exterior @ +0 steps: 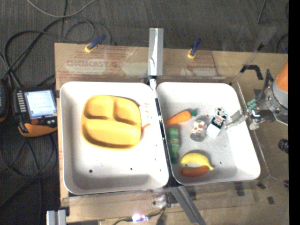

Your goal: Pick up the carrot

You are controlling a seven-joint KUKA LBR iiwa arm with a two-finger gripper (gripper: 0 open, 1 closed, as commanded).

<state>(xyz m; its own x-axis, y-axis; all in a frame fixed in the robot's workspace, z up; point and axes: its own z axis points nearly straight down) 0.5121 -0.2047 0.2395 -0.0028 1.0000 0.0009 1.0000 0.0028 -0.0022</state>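
The orange carrot [179, 117] lies at a slant in the right bin [243, 170], near its left wall and toward the back. My gripper [233, 120] reaches in over the right bin's right wall, well to the right of the carrot and apart from it. Its tip sits beside a small black-and-white box [218, 118]. The arm's orange band [284, 81] shows at the right edge of the view.
Also in the right bin: a green bottle [174, 142] just below the carrot, a small can [198, 130], a yellow banana [197, 160] and a red sausage [194, 171] at the front. The left bin [75, 172] holds a yellow divided plate [112, 122].
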